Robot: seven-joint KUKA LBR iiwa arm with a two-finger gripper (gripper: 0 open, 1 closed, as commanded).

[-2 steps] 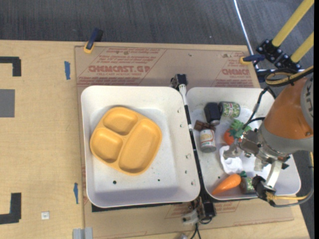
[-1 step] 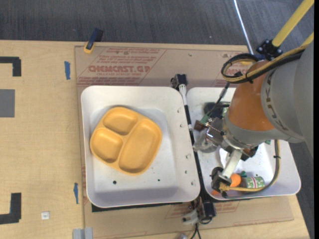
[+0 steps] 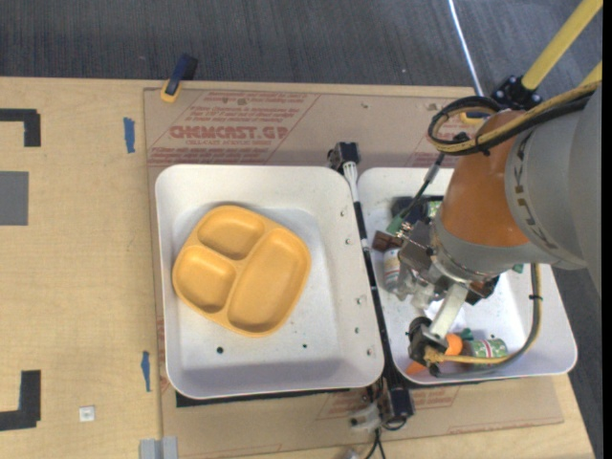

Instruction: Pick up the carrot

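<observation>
The carrot (image 3: 451, 349) lies near the front wall of the right bin (image 3: 555, 352). It is orange with a green leafy end (image 3: 488, 349) pointing right, and its left part is partly hidden by the robot's hardware. My gripper (image 3: 404, 273) hangs over the left middle of that bin, behind and a little left of the carrot, under the grey and orange wrist. Nothing can be made out in its grasp from this angle.
The left bin (image 3: 182, 352) holds a yellow divided plate (image 3: 241, 268). A few small dark and green objects (image 3: 404, 210) sit at the back left of the right bin, partly under the arm. A black divider bar (image 3: 361, 247) runs between the bins.
</observation>
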